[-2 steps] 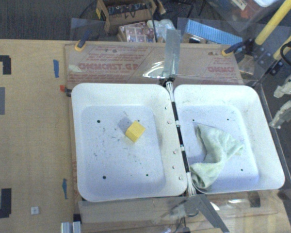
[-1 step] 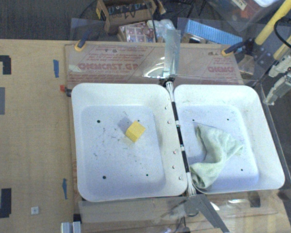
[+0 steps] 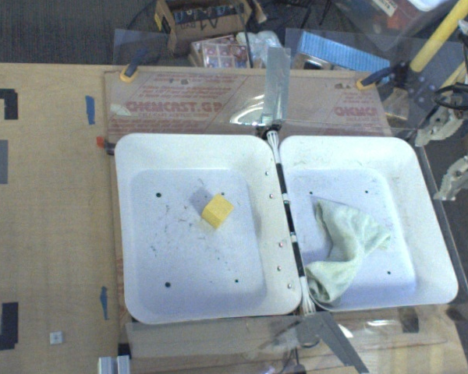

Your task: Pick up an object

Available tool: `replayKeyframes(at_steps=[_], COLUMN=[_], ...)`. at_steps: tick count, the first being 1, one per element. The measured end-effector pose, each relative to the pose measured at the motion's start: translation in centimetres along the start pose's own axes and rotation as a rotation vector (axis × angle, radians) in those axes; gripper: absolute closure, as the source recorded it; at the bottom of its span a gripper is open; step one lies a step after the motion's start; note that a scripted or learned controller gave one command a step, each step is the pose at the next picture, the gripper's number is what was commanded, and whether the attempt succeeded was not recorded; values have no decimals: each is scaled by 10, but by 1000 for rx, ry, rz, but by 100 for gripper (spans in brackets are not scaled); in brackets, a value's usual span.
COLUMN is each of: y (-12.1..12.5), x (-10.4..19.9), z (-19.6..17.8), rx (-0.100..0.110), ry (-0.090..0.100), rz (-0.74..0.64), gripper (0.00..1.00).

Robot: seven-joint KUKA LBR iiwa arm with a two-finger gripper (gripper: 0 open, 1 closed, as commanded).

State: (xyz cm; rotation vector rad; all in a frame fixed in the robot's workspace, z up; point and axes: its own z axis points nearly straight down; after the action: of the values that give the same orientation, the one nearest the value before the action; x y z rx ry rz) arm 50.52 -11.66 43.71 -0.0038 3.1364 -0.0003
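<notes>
A small yellow block (image 3: 217, 210) lies near the middle of the left white bin (image 3: 140, 170), slightly toward its back. A crumpled pale green cloth (image 3: 345, 248) sprawls across the right white bin (image 3: 405, 170), running from the bin's centre down to its front left corner, where it rests against the divider between the bins.
A metal bracket (image 3: 277, 84) stands at the back where the two bins meet. Cardboard sheets (image 3: 187, 104) line the bench behind the bins. A yellow pole (image 3: 444, 26) and cables occupy the back right. Wooden bench surface (image 3: 47, 209) extends to the left.
</notes>
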Motion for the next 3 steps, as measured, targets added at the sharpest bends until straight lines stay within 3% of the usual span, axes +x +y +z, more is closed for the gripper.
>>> replayKeyframes(at_steps=[1,2,3], y=[2,16,39], x=[7,11,3], z=[29,36,0], rx=[0,-1,1], ry=[-1,-1,-5], rz=[-432,-682,-1298], gripper=[0,0,0])
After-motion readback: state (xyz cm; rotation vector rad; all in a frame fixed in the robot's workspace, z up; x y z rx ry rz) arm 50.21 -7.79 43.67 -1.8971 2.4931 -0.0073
